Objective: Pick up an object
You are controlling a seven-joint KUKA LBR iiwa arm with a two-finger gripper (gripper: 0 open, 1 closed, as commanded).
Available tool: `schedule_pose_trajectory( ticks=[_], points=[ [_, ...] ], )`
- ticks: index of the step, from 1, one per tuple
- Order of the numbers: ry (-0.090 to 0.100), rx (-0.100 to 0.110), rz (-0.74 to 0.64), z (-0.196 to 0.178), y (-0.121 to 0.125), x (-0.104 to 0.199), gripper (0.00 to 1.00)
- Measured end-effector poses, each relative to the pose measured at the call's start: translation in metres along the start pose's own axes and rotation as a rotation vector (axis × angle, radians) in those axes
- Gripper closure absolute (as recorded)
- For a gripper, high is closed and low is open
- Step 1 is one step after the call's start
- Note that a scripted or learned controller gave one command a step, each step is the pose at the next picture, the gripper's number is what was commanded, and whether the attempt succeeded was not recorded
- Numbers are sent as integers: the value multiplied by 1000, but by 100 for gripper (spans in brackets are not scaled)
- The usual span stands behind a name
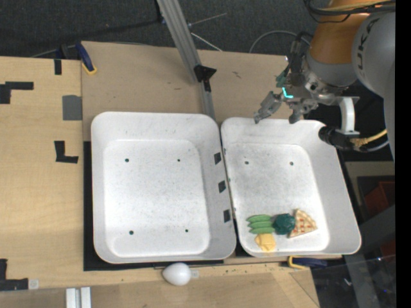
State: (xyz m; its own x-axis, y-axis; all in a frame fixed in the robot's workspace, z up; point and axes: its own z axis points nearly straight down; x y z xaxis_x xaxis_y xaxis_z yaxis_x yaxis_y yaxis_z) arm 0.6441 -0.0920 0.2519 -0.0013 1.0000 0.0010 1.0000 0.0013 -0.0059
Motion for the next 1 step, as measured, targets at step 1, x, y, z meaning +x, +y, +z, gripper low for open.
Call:
schedule_pose_trajectory(
  ticks=[1],
  points=[
    [-1, -4, -1, -3, 1, 0, 0]
  ],
)
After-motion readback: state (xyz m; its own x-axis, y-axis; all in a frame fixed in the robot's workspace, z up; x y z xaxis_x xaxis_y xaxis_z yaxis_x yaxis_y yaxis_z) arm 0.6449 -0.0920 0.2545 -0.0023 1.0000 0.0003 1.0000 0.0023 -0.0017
